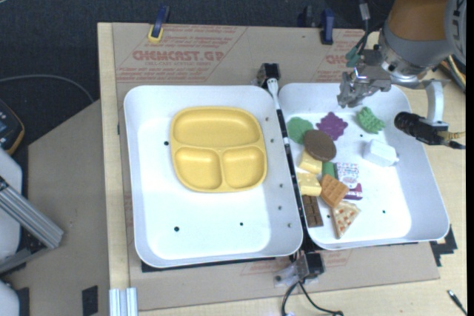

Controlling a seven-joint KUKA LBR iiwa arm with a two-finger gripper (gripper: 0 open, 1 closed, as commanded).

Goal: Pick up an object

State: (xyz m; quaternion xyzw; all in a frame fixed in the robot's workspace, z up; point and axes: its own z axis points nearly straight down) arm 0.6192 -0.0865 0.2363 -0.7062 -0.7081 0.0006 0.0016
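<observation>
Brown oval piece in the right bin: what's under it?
The brown oval piece lies on a pale yellow block, with the purple piece and green piece beside it. Whatever sits directly beneath stays covered.

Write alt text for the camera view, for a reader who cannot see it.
The gripper hangs above the right bin, near a green toy and a cluster of toy food pieces. The left bin holds a yellow divided plate.
</observation>
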